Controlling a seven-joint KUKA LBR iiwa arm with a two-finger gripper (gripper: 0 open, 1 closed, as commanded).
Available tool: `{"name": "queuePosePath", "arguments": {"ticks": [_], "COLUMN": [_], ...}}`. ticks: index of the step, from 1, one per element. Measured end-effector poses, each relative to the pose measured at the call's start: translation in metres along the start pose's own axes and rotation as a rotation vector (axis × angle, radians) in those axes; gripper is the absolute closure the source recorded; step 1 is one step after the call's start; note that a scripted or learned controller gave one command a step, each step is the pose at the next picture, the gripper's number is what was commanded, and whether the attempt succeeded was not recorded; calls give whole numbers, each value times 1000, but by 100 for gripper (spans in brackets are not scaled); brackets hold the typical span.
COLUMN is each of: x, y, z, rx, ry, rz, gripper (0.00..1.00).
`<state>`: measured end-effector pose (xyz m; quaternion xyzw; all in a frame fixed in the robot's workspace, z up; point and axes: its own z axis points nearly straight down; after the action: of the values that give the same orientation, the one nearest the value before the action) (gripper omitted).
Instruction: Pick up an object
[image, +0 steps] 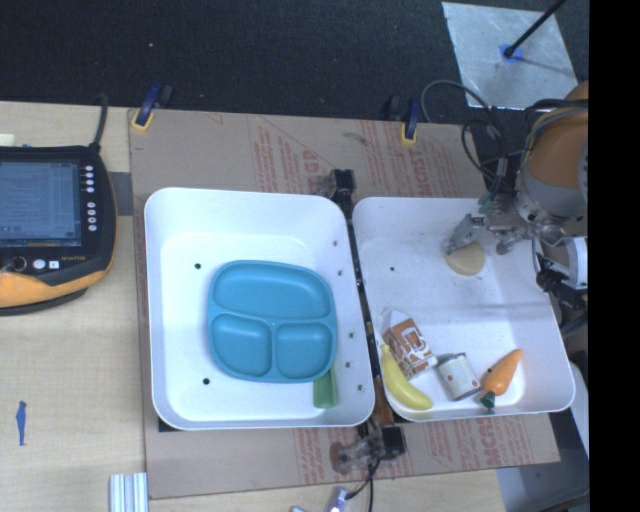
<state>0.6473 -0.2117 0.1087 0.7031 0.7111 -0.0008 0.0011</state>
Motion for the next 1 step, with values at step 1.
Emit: {"name": "queuePosePath", "arguments": {"ticks": [1], "x": [14], "y": [9], "z": [17], "rx": [0], "ry": [1], "rz": [6], "gripper": [0]}}
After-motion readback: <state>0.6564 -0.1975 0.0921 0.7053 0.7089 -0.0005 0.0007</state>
